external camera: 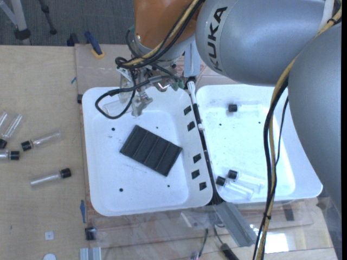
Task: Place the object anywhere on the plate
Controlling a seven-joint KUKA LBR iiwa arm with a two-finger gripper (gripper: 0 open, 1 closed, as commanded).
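Note:
A dark ribbed rectangular plate point(150, 149) lies flat in the middle of the left bin point(103, 196). My gripper point(140, 105) hangs over the back of that bin, just beyond the plate's far corner, with a black cable looping to its left. Clear vials with black caps point(237, 182) lie at the front left of the right bin point(303, 186). A small black cap or short vial point(232, 108) sits near that bin's back. I make out nothing held in the gripper.
Several loose clear vials point(50, 176) lie on the wooden bench left of the bins. The grey arm point(255, 31) covers the top right and part of the right bin. A divider with black clips point(196, 145) runs between the bins.

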